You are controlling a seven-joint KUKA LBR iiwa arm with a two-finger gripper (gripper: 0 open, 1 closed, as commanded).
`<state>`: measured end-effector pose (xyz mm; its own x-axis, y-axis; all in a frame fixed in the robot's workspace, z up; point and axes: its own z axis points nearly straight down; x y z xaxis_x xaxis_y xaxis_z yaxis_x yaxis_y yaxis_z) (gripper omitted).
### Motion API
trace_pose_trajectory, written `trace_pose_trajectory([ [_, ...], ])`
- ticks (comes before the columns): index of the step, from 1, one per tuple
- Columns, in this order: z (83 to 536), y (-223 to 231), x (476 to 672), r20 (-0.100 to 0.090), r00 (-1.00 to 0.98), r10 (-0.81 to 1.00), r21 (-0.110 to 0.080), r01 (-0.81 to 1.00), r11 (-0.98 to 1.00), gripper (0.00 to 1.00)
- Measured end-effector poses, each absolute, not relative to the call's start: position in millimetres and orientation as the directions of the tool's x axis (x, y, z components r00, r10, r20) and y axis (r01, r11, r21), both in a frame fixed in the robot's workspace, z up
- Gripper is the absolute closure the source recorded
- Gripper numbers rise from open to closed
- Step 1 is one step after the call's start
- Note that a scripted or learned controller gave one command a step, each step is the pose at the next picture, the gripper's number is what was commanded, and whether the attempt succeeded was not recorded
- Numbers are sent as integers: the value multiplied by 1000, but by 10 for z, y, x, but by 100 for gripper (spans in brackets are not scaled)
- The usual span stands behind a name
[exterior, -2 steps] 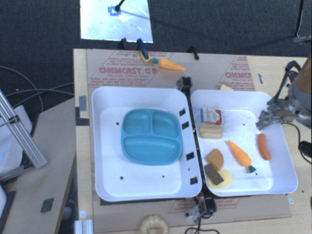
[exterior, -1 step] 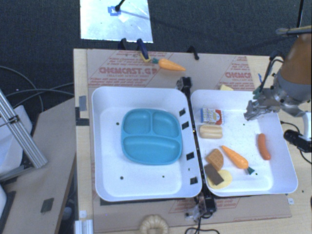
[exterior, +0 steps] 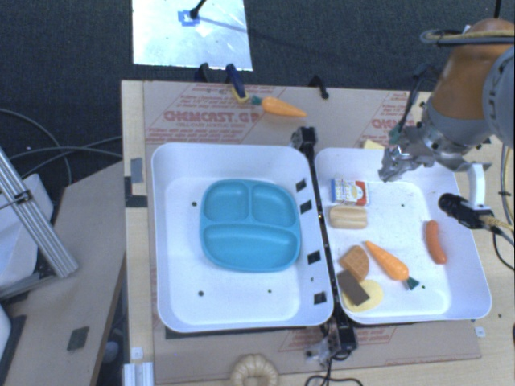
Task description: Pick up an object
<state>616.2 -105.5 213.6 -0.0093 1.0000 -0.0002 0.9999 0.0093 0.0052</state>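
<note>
Two shallow white bins sit side by side on the bench. The left bin [exterior: 173, 215] holds one blue divided plate [exterior: 249, 223] with three compartments, lying flat near its centre. Beyond the bins, at about 12 o'clock from the plate, one toy carrot [exterior: 278, 107] lies on the cardboard sheet [exterior: 201, 119], well apart from both bins. The right bin [exterior: 463, 284] holds seven toy food items. At its 10 o'clock sits one small red-and-white carton [exterior: 349, 191], with one pale bread roll [exterior: 348, 217] just beside it at 6 o'clock. Lower, at the bin's 7 o'clock, one brown bread slice [exterior: 354, 261] touches one dark chocolate-like block [exterior: 351, 287], which rests on one yellow disc [exterior: 368, 294]. One more carrot [exterior: 388, 262] lies slantwise near the bin's centre, its green tip toward 5 o'clock. At 3 o'clock lies one orange sausage [exterior: 435, 241], apart from the rest. The gripper [exterior: 393, 167] hangs over the right bin's 12 o'clock edge, at about 1 o'clock from the carton and apart from it; nothing shows between its fingers, and whether they are spread or closed cannot be told.
</note>
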Motion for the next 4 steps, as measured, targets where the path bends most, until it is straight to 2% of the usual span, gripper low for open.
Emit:
trace_pose_trajectory([
  [1,2292,-591,6559,2,-10,1000,7,1000,10,100],
  [2,2158,-653,6541,-1,-3,1000,2,1000,3,100],
  [3,2319,-717,6650,0,-6,1000,4,1000,6,100],
  [4,2275,-684,6663,-1,-6,1000,3,1000,6,100],
])
